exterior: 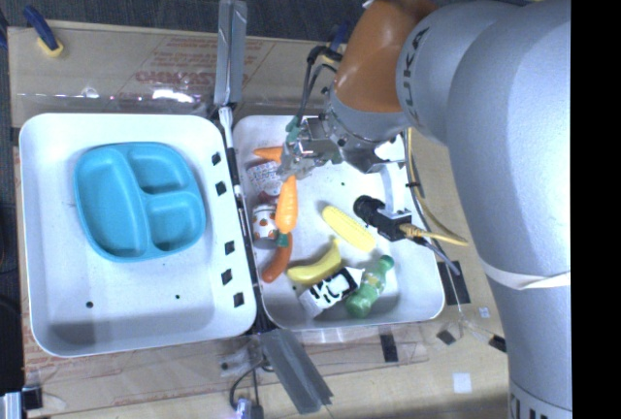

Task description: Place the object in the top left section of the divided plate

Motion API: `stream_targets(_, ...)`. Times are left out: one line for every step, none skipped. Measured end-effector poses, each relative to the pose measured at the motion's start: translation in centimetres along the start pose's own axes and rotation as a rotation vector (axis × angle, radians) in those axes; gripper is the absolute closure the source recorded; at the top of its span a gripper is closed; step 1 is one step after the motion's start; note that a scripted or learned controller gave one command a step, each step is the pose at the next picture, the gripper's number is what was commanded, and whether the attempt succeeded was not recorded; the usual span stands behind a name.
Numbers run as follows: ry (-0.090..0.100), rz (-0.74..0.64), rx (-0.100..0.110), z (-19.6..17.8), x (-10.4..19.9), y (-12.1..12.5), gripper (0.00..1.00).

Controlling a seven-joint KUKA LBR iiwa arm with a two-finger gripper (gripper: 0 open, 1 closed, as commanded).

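Note:
The blue divided plate (141, 197) lies in the left white bin (58, 310), with one long section on its left and two smaller ones on its right. My gripper (297, 155) hangs over the upper left of the right bin (427, 306), below the orange wrist band. An orange carrot (286, 204) lies upright in the picture just under the gripper, its top end close to the gripper's tip. Whether the two touch cannot be made out. A second small orange piece (267, 154) sits left of the gripper.
The right bin also holds a banana (316, 267), a yellow oblong piece (347, 227), a red-orange piece (277, 263), a green bottle (367, 289), a white box with black print (331, 289) and a small round toy (264, 228). A divider wall (233, 213) separates the bins.

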State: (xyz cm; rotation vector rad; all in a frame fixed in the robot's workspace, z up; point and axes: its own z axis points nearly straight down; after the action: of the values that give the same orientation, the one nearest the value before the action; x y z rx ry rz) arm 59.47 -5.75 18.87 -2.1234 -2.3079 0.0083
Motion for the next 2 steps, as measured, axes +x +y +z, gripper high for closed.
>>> stream_targets(-0.001, 0.029, 0.000, -2.7, 6.2, 3.1, 1.00)
stream_targets(-0.002, 0.134, 0.000, -7.5, 9.4, 6.9, 1.00)
